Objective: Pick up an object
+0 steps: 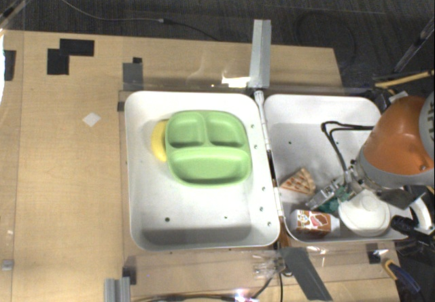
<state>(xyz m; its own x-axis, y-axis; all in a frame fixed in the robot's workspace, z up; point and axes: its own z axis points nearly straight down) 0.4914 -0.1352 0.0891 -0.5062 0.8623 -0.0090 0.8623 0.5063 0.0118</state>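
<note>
The grey arm with its orange band [401, 141] reaches in from the right and bends down over the right shallow white bin [299, 117], its two-finger gripper [338, 193] low among the objects near that bin's front edge. Whether the fingers are released or clenched around anything cannot be told, as the wrist and clutter hide them. Just left of the gripper lies a tan, triangular sandwich-like toy [299, 183], and in front of it, by the bin's front wall, a small brown and white carton [314, 222] lies on its side. A round white lid-like object [365, 215] sits just right of the carton, below the wrist. A black cable [340, 132] loops across the bin floor behind the gripper. In the left shallow white bin [197, 226], a green plastic divided tray [206, 147] rests toward the back, with a yellow banana-like object [158, 141] peeking out at its left edge.
</note>
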